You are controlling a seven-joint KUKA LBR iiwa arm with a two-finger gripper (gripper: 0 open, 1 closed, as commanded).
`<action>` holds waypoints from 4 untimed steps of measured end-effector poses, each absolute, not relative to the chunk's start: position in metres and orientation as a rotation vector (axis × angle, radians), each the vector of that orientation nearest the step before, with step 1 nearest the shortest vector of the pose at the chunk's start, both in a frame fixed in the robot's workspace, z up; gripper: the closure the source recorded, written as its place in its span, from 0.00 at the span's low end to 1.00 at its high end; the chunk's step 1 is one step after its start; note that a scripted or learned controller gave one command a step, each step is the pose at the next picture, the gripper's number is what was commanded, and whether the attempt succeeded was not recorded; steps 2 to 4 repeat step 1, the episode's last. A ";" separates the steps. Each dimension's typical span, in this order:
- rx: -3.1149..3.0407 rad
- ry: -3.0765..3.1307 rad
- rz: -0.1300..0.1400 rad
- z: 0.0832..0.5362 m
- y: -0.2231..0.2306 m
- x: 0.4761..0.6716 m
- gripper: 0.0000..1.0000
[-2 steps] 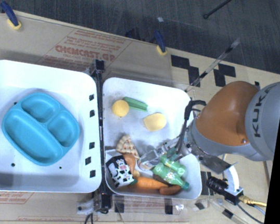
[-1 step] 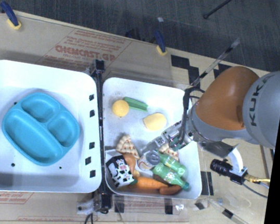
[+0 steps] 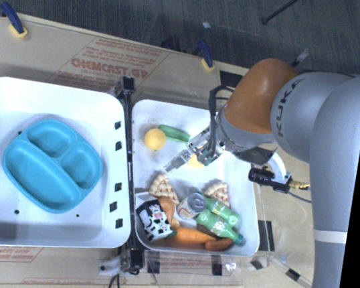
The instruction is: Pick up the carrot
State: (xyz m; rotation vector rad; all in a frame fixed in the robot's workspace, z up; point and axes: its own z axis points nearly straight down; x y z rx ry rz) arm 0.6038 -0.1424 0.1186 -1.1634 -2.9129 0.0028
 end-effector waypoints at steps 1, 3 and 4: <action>-1.076 -2.951 -0.001 0.092 -0.101 0.633 0.00; -1.076 -2.951 -0.001 0.092 -0.101 0.633 0.00; -1.076 -2.951 -0.001 0.092 -0.101 0.633 0.00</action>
